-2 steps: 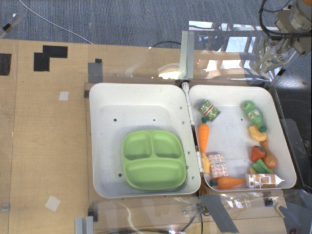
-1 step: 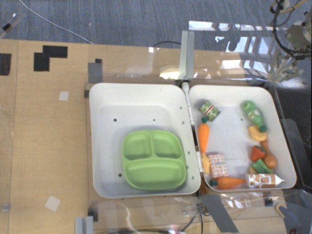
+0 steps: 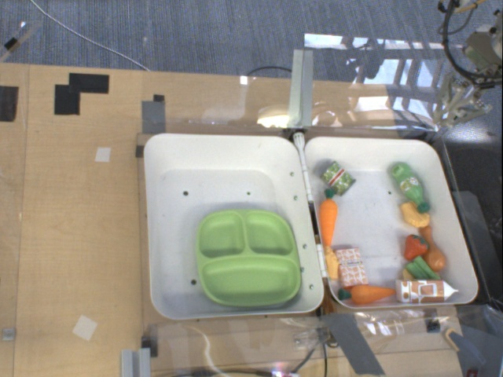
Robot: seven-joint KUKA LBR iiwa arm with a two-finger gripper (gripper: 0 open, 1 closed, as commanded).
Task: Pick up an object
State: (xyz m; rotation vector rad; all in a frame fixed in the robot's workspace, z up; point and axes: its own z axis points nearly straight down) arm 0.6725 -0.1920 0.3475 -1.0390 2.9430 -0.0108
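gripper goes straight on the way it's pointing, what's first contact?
The gripper seems to point down, beyond the far right corner of the right bin. It would likely meet the bench by that rim before any toy. The green bottle lies nearest. Depth is unclear.

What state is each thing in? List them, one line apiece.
green divided plate: flat, right way up, in the left bin.
long carrot: lying flat by the right bin's left wall.
short carrot: lying along the near wall.
green bottle: on its side.
white carton: on its side, near corner.
pink box: lying flat.
small green carton: tipped over.
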